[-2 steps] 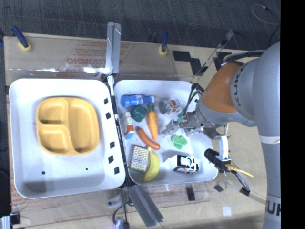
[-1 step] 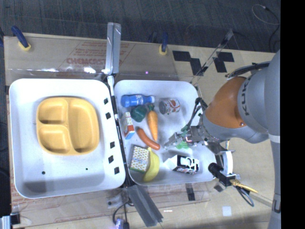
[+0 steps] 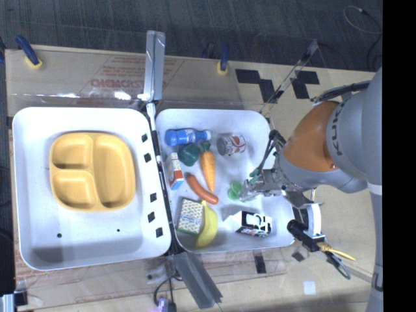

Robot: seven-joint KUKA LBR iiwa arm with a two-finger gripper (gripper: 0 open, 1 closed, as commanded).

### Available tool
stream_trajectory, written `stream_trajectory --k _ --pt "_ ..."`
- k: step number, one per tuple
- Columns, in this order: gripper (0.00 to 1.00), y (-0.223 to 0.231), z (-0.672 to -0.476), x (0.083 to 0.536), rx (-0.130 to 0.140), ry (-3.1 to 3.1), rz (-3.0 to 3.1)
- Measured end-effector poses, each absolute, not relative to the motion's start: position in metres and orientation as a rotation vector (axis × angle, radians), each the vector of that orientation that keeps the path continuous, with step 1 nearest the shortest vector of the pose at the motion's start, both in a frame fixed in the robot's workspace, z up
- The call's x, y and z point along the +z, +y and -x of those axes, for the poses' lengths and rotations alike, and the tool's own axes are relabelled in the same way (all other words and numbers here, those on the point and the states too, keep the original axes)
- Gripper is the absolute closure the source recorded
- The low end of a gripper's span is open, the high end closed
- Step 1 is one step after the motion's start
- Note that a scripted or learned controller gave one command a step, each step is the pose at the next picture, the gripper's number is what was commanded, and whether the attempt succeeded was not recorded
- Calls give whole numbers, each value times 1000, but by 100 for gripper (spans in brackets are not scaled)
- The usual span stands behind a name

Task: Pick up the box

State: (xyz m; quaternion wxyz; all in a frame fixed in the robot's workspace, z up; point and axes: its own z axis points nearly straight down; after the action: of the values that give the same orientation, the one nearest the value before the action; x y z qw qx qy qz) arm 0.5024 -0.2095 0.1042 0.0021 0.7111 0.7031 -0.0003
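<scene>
Box (image 3: 190,216), patterned green-white, lying in right bin (image 3: 260,119) at near-left corner, touching yellow banana (image 3: 208,227). Gripper (image 3: 250,187) low over bin's right side, next to small green item (image 3: 235,190), well apart from box. Finger state: cannot tell. Yellow divided tray (image 3: 92,169) in left bin (image 3: 39,239).

1. The scene is lit evenly and brightly from above.
2. Soft shadows are seen inside the left bin (image 3: 78,249), near its lower wall.
3. The picture is slightly soft, and small details are blurred.
</scene>
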Motion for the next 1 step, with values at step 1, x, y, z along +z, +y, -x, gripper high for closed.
stream_trajectory --k 1 --pt "100 -132 -479 227 0 2398 -2031"
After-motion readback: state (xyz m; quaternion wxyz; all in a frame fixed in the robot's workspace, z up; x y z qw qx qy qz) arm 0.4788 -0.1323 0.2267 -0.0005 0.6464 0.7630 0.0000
